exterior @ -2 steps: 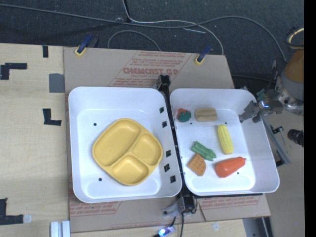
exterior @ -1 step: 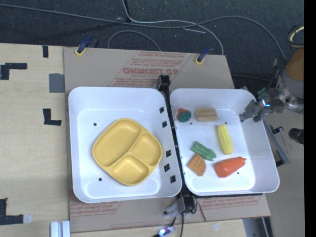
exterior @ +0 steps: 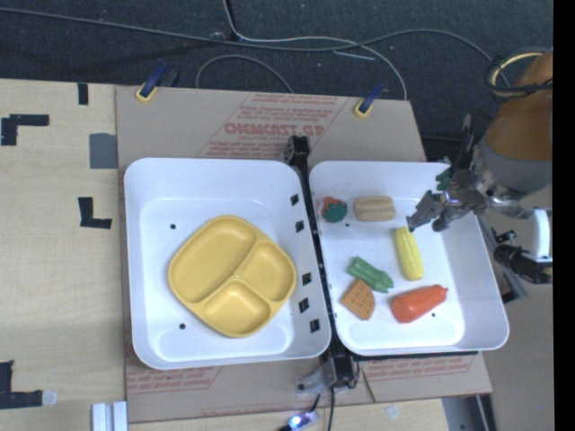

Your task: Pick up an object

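In the camera view you have the gripper [exterior: 429, 217] over the upper right part of the right bin [exterior: 467, 326], its two dark fingers spread apart with nothing between them, just above and to the right of the top end of the corn cob [exterior: 410, 252]. Below it in that bin lie your candidates: a tan bread roll [exterior: 375, 208] and a small red-and-teal piece [exterior: 334, 209] along the top, a green pod [exterior: 371, 274], a waffle piece [exterior: 358, 300] and an orange carrot [exterior: 418, 303] lower down. The left bin [exterior: 148, 241] holds a yellow divided plate [exterior: 232, 275].
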`<state>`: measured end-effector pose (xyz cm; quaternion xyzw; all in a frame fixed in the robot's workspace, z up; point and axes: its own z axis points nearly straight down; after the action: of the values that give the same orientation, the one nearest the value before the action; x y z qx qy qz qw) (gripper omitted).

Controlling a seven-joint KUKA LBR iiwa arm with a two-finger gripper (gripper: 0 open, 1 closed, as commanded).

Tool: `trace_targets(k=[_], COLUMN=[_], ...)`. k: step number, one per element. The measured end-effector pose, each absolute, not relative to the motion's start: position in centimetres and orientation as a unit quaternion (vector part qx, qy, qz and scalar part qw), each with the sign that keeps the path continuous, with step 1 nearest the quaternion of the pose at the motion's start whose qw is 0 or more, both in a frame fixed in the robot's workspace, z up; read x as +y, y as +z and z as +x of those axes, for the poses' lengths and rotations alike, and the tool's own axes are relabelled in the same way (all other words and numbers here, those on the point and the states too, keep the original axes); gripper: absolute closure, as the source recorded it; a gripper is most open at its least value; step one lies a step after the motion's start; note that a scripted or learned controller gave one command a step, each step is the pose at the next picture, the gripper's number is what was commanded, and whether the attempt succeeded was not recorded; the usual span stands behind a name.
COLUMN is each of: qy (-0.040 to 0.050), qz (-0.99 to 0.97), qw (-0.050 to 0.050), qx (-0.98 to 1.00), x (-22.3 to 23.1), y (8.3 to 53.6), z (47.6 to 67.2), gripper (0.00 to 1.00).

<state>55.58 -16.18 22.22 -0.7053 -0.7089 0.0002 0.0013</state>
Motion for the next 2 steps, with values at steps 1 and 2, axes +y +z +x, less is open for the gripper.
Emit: trace_targets(k=[1, 2], qy=[0.0009, 0.0000], qz=[-0.706, -0.704], qw=[0.001, 0.001], qx=[-0.708, -0.710], x=[-11.4, -5.1], y=[21.5, 21.6], z=[54.3, 54.3], gripper=[1.00, 1.00])
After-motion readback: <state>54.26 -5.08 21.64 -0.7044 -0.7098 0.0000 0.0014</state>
